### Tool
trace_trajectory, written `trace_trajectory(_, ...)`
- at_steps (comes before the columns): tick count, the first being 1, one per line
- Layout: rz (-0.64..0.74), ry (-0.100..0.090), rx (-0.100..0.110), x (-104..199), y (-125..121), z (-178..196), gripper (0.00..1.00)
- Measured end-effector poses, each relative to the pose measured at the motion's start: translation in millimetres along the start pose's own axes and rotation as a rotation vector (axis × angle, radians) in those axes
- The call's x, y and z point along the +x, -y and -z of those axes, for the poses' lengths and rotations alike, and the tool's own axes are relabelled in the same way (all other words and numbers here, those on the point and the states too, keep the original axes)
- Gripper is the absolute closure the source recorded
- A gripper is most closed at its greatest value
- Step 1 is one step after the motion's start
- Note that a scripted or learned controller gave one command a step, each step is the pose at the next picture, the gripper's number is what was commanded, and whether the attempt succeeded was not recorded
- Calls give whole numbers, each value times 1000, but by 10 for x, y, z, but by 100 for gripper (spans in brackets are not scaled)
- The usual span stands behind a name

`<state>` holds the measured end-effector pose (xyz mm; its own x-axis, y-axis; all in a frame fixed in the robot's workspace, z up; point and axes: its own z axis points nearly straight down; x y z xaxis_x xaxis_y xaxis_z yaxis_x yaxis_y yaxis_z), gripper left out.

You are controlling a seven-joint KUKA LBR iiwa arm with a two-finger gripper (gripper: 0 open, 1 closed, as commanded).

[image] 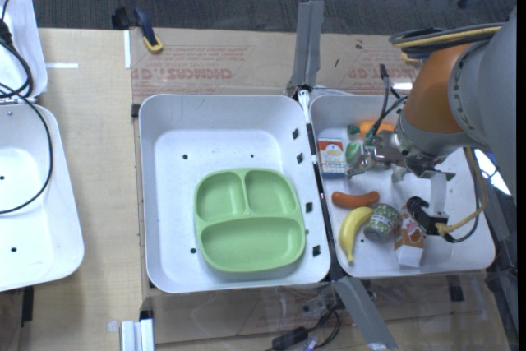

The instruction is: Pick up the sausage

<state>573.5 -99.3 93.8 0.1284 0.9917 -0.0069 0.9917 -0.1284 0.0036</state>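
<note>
The sausage [355, 198], reddish-orange and short, lies flat in the right bin [468, 259] near its left wall, just above the banana [353, 231]. My gripper [366, 163] hangs over the middle of that bin, a little above and to the right of the sausage, close to a green item [353, 150]. The grey arm with its orange band [431, 103] hides the bin's far right part. Nothing shows in the gripper.
Around the sausage lie a small red-and-white box [331, 156], a green-labelled can [381, 223], a small carton [409, 242] and an orange piece [371, 128]. The left bin [164, 177] holds a green divided plate [248, 219].
</note>
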Motion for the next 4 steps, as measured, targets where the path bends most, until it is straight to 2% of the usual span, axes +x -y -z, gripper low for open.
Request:
trace_trajectory(1, -95, -5, 10, -47, 216, -33, 0)
trace_trajectory(2, -94, -4, 11, -54, 218, 50, 100)
trace_trajectory(3, -94, -4, 12, -54, 218, 49, 0)
trace_trajectory(4, 64, -6, 6, -70, 207, -23, 0)
